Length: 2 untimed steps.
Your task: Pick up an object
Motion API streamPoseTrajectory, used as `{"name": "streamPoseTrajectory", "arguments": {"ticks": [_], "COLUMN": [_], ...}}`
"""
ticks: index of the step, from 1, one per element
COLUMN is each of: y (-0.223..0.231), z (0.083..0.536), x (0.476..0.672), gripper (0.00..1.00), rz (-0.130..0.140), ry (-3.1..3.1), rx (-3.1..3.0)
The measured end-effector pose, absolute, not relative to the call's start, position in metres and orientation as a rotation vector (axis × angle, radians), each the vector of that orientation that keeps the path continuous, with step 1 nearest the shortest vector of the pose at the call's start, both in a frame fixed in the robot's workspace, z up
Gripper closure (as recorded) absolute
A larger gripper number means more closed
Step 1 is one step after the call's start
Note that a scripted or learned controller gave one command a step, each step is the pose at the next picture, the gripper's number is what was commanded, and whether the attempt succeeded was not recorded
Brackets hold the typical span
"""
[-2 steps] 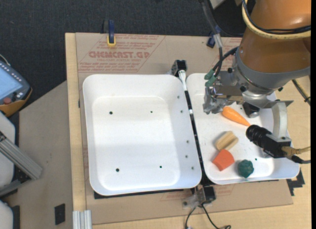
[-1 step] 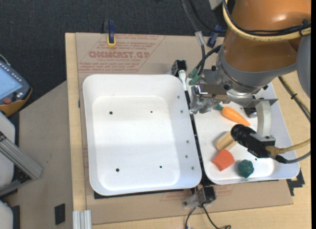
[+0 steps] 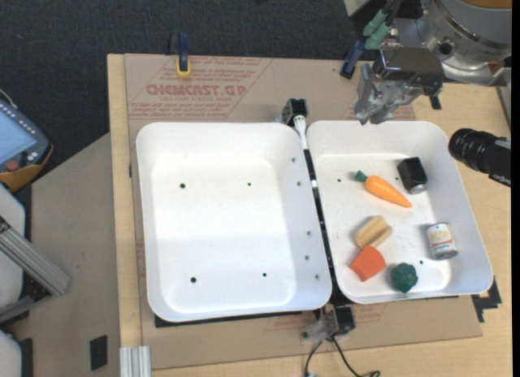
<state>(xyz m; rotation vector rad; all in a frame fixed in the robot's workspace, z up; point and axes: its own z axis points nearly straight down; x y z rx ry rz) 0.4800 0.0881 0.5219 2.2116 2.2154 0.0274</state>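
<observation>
The right bin [image 3: 459, 205] holds an orange carrot [image 3: 385, 189], a black block [image 3: 412, 174], a tan cylinder [image 3: 372, 231], an orange-red block [image 3: 368, 262], a dark green lump [image 3: 404, 276] and a small white can [image 3: 441, 240]. My gripper [image 3: 377, 112] hangs above the far rim of the right bin, up and left of the carrot, well apart from every object. Nothing shows between its tips.
The left bin [image 3: 162, 205] lies beside the right one, joined by a black hinge strip [image 3: 313, 197]. A black cylinder [image 3: 479, 152] juts in at the right edge. A blue and yellow clamp [image 3: 183, 54] grips the board's far edge.
</observation>
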Motion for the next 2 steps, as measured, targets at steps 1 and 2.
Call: {"name": "streamPoseTrajectory", "arguments": {"ticks": [1,2], "y": [0.132,0.135], "z": [0.403,0.418], "x": [0.478,0.480], "gripper": [1.00,1.00], "rz": [-0.017,0.003], "ry": [2.231,2.221], "rx": [2.222,2.220]}}
